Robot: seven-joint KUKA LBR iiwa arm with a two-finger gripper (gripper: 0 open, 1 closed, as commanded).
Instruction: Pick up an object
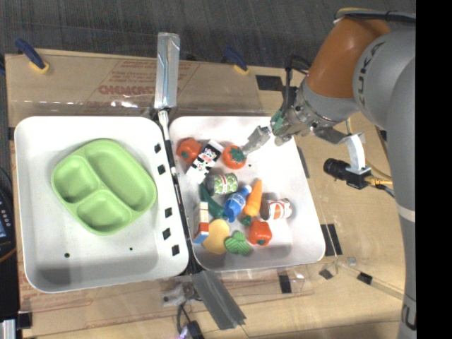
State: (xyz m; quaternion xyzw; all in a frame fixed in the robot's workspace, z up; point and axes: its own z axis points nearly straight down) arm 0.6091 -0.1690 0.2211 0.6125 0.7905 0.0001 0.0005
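The right bin [300,189] holds a pile of small toy foods. Among them are a red tomato [187,149], a black and white piece [207,157], an orange-red tomato with a green top [234,157], a green can [222,183], a blue bottle [236,203], a carrot [253,198] and a red and white can [279,209]. My gripper [251,144] hangs over the back of this bin, slanting down to the left. Its tip is just right of and above the orange-red tomato. Nothing is visibly held in it.
A green divided plate [104,184] lies in the left bin [42,260]. A red pepper [259,233], a green piece [239,244] and a yellow piece [217,235] sit near the right bin's front wall. The dividing wall runs between the bins.
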